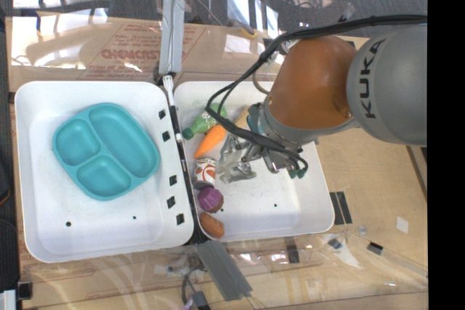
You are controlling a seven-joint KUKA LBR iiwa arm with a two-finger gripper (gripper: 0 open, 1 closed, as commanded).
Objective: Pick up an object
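My gripper (234,163) hangs low in the right bin (305,218), just right of the toys along the bin's left wall. An orange carrot (211,139) lies beside its upper finger. Above the carrot sits a green piece (195,128). A small red and white ball (205,170) rests left of the fingertips. Below the ball are a purple toy (208,197) and a brown oval one (212,225). Nothing shows between the fingers, which look spread apart.
The left bin (36,229) holds a teal divided plate (105,149). A ridge with black clips (174,170) separates the two bins. The big orange wrist band (312,87) and grey arm cover the right bin's upper right part. Black cables (240,83) loop above the gripper.
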